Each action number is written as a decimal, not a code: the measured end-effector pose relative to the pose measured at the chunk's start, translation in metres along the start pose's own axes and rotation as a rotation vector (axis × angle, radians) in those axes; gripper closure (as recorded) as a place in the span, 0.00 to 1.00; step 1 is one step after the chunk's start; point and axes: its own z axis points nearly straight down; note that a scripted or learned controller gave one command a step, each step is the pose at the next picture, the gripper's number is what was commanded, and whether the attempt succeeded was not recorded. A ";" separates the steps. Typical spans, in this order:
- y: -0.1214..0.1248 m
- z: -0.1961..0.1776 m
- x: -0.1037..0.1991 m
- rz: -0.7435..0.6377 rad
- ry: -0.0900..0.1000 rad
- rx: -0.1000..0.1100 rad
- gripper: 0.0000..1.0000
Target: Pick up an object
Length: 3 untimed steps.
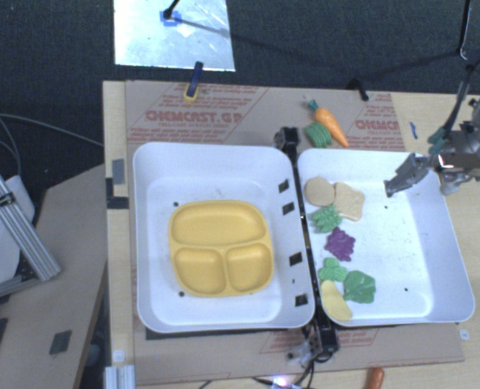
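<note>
A: We look down at a slant on a bench (248,104) carrying two shallow white bins side by side. The left bin (151,177) holds a yellow divided tray (220,245). The right bin (418,290) holds small toy foods, all crowded along its left wall.

B: Where is the claw?

A: We see the claw (404,178) hanging over the upper right part of the right bin, reaching in from the right. Nothing lies between its fingers, and we cannot tell whether they are spread or closed; they are too blurred.

B: Which thing is nearest?

A: We judge the toast slice (350,201) nearest, to the claw's left and a little toward us. Touching it on the left is a round cracker (319,191). Below these sit a green leafy piece (326,218), purple grapes (341,243), another green piece (358,286) and a yellow piece (335,300).

B: So the move turns on what?

A: Every candidate lies leftward, across bare bin floor. The row runs from far to near along the wall. A toy carrot (331,123) rests outside on the bench, beyond the bins.
</note>
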 end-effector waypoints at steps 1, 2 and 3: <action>-0.004 0.114 0.004 0.006 0.002 0.029 0.00; -0.010 0.317 -0.057 0.012 -0.001 0.022 0.00; -0.008 0.312 -0.014 0.000 0.002 0.021 0.00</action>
